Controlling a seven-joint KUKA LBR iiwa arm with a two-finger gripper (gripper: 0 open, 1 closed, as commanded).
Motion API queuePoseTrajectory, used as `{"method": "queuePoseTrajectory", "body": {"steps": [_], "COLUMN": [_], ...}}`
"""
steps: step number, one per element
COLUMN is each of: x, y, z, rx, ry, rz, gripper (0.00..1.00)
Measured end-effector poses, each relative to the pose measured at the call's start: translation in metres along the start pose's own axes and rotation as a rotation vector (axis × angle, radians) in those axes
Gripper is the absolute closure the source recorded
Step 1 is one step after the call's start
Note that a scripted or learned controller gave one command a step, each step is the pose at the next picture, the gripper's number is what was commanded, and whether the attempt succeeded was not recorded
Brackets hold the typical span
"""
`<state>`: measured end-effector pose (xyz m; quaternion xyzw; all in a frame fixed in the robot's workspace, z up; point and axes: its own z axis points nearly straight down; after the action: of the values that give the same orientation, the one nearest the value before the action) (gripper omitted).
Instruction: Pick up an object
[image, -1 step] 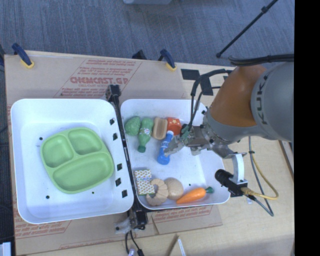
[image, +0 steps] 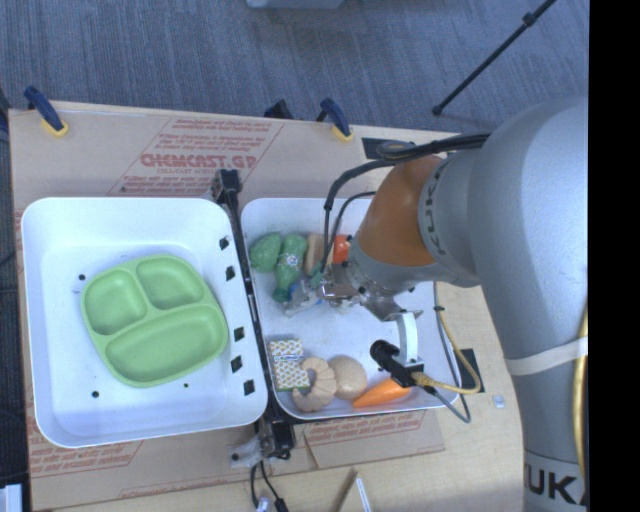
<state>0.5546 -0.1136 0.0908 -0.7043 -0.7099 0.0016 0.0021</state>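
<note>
camera view: gripper (image: 322, 290) beside green toy (image: 280, 252), mid right bin (image: 437, 345)

Single fixed camera above the bench (image: 90, 130), looking down at a slant, both bins in frame, moderately close

Two bins sit side by side on the tabletop (image: 90, 130). The left bin (image: 40, 300) holds a divided plate (image: 155, 318) — the right bin (image: 262, 215) holds small items, the carrot (image: 382, 395) nearest its front edge.
</note>
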Motion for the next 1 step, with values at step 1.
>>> {"method": "queuePoseTrajectory", "body": {"steps": [1], "x": [0.0094], "y": [0.0455], "z": [-0.0011], "rx": [-0.001], "ry": [0.000], "rz": [0.002], "gripper": [0.00]}}
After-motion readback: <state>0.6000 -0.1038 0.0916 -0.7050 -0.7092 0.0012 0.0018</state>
